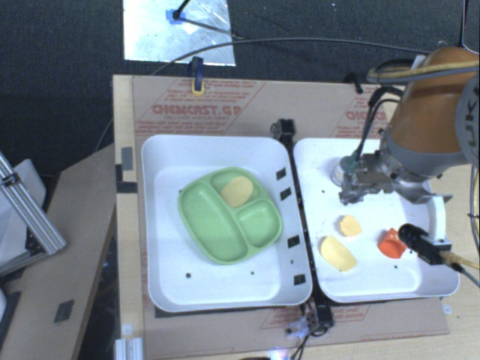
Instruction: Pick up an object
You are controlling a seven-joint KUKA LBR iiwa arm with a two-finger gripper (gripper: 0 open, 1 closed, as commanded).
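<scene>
While the gripper (351, 186) hovers low over the right bin (315, 276), fingers' state impossible to tell, two yellow pieces (349, 226) (337, 253) and an orange piece (390, 244) near it, green divided plate (217, 231) in the left bin (165, 276), yellow piece (238, 191) in its far compartment.

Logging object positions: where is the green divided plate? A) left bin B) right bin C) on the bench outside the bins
A: the green divided plate lies inside the left bin, with a yellow piece in one of its compartments.
</scene>
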